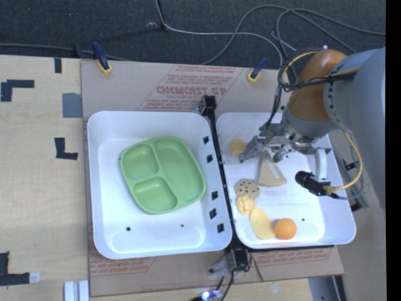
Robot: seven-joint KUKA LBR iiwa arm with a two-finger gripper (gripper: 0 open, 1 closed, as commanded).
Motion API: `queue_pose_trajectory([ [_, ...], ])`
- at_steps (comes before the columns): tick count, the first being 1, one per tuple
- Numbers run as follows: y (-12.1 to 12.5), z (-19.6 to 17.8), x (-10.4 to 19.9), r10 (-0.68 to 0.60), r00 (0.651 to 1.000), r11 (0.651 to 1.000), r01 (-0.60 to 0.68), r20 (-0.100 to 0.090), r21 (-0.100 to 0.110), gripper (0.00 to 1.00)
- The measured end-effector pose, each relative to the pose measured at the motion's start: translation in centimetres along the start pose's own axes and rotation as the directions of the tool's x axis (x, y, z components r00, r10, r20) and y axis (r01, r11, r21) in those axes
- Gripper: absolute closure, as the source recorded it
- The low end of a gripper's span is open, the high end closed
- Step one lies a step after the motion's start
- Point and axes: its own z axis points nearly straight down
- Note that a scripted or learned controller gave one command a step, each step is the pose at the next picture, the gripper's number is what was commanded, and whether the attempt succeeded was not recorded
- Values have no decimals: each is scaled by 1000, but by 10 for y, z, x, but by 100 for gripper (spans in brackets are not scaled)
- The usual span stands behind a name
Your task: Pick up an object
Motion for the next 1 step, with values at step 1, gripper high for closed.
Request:
queue_pose_trajectory([
  [1, 1, -13, 1, -2, 1000, 1000, 2, -1, -3, 100],
])
